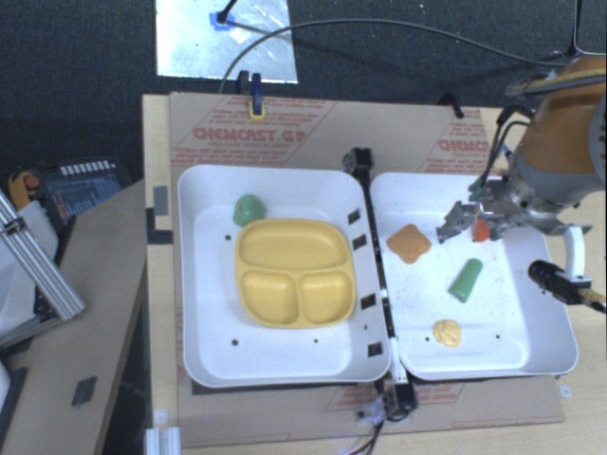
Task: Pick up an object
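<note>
Red object (481, 230), small and partly hidden, sits in the right bin (545, 349) at about one o'clock of its floor, right beneath the gripper (465, 221). Whether the object is between the fingers or just under them I cannot tell, nor whether they are spread or closed; the metal parts there blur together.

Around it in the same bin: an orange waffle-like piece (409, 243) at nine o'clock of the gripper and near it, a green cylinder (466, 280) at six o'clock, tilted, and a pale yellow lump (448, 332) farther on toward six, near the bin's front wall. All three lie apart from one another. The grey arm (560, 150) with its orange band covers the bin's two o'clock corner, and a black fitting (560, 282) juts over the right wall.

Bare white floor lies open between the cylinder and the right wall, and along the front edge beside the yellow lump.

The left bin (204, 349) holds a yellow divided tray (289, 273) across most of its floor, with a green rounded object (249, 209) touching the tray's eleven o'clock corner.

Both bins rest on a brown printed board (285, 126) over a dark carpeted floor. A shiny metal sheet (223, 27) lies at twelve o'clock, crossed by cables, and a tan bench (85, 311) stands at nine o'clock.
</note>
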### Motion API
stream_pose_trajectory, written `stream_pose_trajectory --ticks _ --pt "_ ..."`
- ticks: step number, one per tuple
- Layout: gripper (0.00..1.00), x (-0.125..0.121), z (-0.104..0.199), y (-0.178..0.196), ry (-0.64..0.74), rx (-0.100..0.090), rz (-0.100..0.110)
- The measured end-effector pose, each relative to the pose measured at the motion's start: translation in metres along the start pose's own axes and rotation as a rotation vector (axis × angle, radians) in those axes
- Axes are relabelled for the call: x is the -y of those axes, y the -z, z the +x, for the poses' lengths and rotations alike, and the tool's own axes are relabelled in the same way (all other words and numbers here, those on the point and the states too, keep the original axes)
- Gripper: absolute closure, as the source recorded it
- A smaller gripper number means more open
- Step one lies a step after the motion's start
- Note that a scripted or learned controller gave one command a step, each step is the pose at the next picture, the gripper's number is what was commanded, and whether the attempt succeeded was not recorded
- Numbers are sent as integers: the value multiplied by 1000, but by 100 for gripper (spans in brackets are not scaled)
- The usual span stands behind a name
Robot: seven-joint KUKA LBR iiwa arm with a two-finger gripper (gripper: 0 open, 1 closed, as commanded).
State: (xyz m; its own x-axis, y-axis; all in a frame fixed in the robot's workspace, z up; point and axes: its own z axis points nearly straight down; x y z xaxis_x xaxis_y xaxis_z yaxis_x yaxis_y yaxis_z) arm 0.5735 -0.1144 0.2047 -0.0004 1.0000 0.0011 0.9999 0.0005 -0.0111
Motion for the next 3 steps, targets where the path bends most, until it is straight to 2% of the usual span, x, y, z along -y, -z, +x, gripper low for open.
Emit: stream_pose_trajectory --ticks 1,3 --pt "0 -3 0 6 2 2 -12" --pt "0 -15 6 -98 2 0 -7"
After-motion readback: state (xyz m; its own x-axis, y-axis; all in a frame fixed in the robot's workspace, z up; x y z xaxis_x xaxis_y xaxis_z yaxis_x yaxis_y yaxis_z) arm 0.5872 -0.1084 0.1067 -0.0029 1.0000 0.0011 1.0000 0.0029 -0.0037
